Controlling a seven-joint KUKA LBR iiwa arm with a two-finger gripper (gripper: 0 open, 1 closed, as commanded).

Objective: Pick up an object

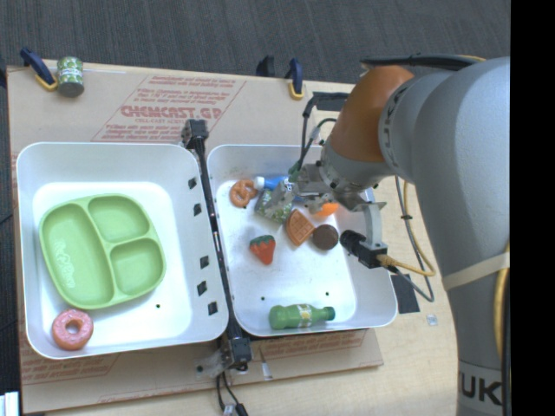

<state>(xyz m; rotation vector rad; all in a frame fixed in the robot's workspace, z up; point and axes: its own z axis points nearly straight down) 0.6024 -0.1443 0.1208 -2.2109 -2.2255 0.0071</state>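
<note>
The grey KUKA arm's two-finger gripper [305, 189] hovers low over the cluster at twelve o'clock in the right white plastic bin [364, 306]; whether it is wide or narrow cannot be told. Candidates lie close: waffle-patterned orange wedge [299, 227], red toy strawberry [263, 248], round brown disc [325, 237]. A clean pick probably needs a straight descent on one piece, clear of neighbours

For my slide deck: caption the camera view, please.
Gripper lowered among toy foods in the right bin; green tray in left.
</note>
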